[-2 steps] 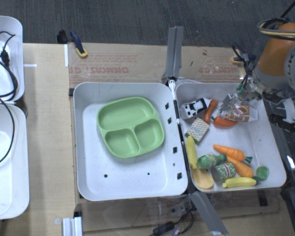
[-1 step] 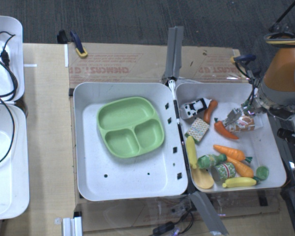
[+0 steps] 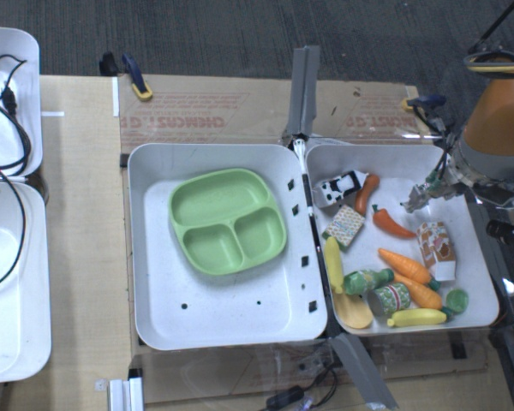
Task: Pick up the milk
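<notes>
The milk (image 3: pixel 338 188), a small carton printed in black-and-white cow patches, lay on its side in the upper left corner of the right bin (image 3: pixel 490 308), close against the wall it shares with the left bin (image 3: pixel 144 229). The gripper (image 3: pixel 423 197) hung over the upper right part of that same bin, well apart from the carton, with nothing visibly in it; whether it was apart or together could not be told from this slanted view. The main risk looked like a wrong target: a red pepper (image 3: pixel 392 223) lay just beside the gripper and a brown-and-white carton (image 3: pixel 435 248) sat near it, so a straight descent from there would likely have met one of those rather than the milk. Reaching the carton meant crossing the bin, and the crowding around it made a clean grasp doubtful: an orange sausage-shaped toy (image 3: pixel 366 193) rested just beside its right end and a checkered packet (image 3: pixel 346 226) sat just below it, so either could have been caught or nudged along with it. The nearby wall and corner probably left little room on that side, and a lying carton could have slid or turned away under an off-centre close.
</notes>
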Controlling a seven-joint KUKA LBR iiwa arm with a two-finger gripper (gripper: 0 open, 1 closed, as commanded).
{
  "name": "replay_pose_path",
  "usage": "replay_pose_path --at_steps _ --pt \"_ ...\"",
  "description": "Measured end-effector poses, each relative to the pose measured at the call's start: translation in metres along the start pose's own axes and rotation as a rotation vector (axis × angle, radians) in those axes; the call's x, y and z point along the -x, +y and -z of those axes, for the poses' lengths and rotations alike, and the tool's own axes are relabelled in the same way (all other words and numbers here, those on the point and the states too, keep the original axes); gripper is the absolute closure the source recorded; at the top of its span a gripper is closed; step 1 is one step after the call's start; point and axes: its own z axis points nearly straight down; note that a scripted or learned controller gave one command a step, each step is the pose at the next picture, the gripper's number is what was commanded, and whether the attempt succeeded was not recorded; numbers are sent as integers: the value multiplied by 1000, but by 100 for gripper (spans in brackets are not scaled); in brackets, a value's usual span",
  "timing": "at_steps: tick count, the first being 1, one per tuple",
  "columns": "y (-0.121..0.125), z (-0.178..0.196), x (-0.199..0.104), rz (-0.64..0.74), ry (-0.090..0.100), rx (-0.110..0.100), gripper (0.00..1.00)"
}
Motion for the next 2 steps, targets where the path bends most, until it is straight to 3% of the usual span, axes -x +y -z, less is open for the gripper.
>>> replay_pose_path --at_steps 1,2 --pt "0 0 0 0 0 -1 0" --pt "-79 -9 -17 96 5 1 0"
